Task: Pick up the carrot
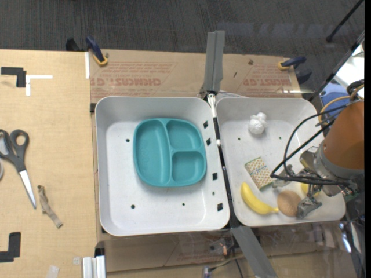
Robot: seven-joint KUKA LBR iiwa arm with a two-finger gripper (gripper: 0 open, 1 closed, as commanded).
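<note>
My gripper (308,205) is low in the front right corner of the right bin (232,155), under the grey arm with its orange band (348,139). It sits right beside a tan rounded object (287,201), touching or nearly touching that object's right side. A small yellow piece (304,188) shows just behind the gripper, partly hidden by the wrist and cables. A yellow banana (257,200) lies left of the tan object.
A patterned sponge-like block (258,172) lies mid-bin, and a white crumpled item (257,123) sits at the back. The left bin (110,172) holds a teal divided plate (170,152). Scissors (19,161) lie on the bench at far left.
</note>
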